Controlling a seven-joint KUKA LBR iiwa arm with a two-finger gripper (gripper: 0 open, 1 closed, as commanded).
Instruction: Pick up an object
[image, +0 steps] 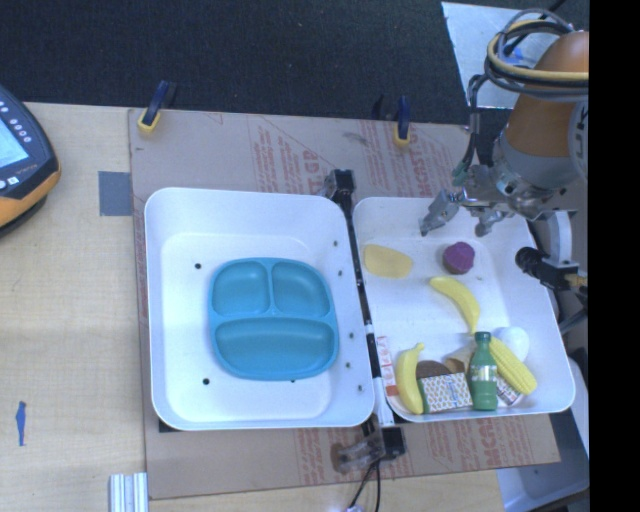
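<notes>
Gripper (459, 214) over far end of right bin (545, 300), fingers splayed wide, nothing between them. Nearest candidate: purple ball (459, 257), just below the fingertips on bare bin floor, apart from the pale yellow piece (387, 262) to its left and the banana (457, 300) toward the near side. Best approach, by judgement: straight down, centred on the ball, fingers straddling its widest part before closing; round shape likely to squirt out if caught off-centre. Crowded near corner, with green bottle (483, 371), corn cob (513, 365) and second banana (409, 380), better avoided. Blue divided plate (273, 319) alone in left bin (170, 300).
</notes>
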